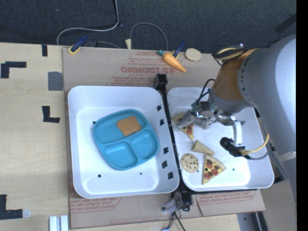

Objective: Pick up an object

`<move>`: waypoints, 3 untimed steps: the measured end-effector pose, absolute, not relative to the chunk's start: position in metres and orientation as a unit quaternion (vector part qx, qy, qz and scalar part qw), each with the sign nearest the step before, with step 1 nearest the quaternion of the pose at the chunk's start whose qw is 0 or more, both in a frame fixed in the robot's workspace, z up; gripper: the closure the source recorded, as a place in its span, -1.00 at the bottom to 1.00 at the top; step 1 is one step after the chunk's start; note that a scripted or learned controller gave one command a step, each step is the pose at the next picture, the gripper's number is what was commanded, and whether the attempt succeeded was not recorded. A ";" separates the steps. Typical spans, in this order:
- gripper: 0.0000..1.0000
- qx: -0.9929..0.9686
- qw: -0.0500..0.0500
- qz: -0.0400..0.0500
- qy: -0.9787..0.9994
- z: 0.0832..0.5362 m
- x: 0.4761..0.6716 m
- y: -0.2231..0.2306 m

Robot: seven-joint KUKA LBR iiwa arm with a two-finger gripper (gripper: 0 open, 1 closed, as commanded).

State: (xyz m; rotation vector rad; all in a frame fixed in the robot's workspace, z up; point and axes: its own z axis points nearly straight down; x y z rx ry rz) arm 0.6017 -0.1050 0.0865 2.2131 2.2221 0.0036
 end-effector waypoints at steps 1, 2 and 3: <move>1.00 0.706 0.004 0.002 0.708 0.098 0.600 -0.105; -1.00 0.706 0.004 0.001 0.708 0.097 0.600 -0.106; -1.00 0.706 0.001 -0.001 0.708 0.086 0.617 -0.094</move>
